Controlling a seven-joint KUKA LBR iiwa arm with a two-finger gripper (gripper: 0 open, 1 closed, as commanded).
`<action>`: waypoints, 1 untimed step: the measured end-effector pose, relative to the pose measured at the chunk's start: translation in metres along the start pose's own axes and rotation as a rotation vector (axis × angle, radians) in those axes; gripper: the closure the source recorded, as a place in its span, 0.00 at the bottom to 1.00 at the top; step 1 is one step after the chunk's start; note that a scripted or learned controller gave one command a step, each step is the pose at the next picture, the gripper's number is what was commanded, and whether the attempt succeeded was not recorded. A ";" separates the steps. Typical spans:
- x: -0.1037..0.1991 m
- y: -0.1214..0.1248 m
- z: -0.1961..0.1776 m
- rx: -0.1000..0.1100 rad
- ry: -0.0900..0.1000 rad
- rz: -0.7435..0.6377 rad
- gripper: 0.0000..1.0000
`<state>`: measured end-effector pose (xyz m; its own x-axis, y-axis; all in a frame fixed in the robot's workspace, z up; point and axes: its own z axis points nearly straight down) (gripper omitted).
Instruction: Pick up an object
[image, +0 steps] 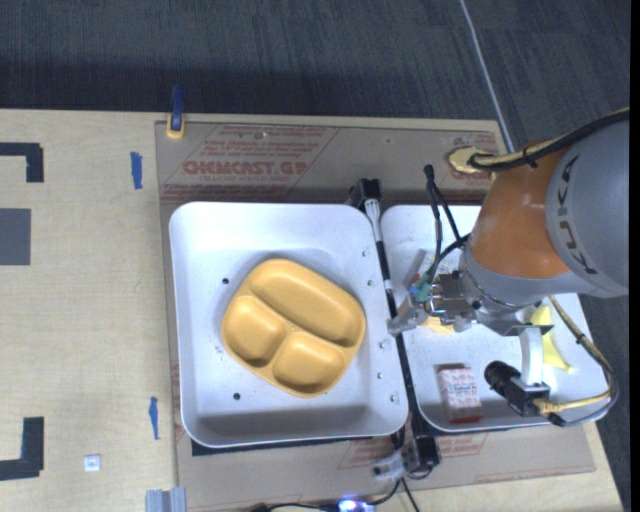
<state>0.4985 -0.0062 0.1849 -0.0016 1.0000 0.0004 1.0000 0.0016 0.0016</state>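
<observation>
You see a wooden bench (80, 300) with a brown sheet (260, 160) on it, and two white bins sit side by side on that sheet. The big grey arm (560, 220) with its orange band comes in from the right and covers much of the right bin (410, 230). The left bin (200, 400) holds one big thing, a yellow plate (292, 325) with three parts. It lies near the middle of that bin, a bit tilted, with nothing touching it. The gripper (412, 300) is over the left edge of the right bin, just beside the wall where the two bins meet. You cannot tell if it is wide or narrow, and you cannot see anything in it. A yellow thing (553, 345) pokes out from under the arm at the right side of the right bin, but most of it is hidden, so you cannot tell what it is. A small red and white packet (459, 386) lies flat near the front of the right bin, apart from the gripper.
</observation>
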 end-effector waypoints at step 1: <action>0.000 0.000 0.000 0.000 0.000 0.000 0.00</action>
<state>0.4985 -0.0062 0.1849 -0.0016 1.0000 0.0005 1.0000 0.0015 0.0016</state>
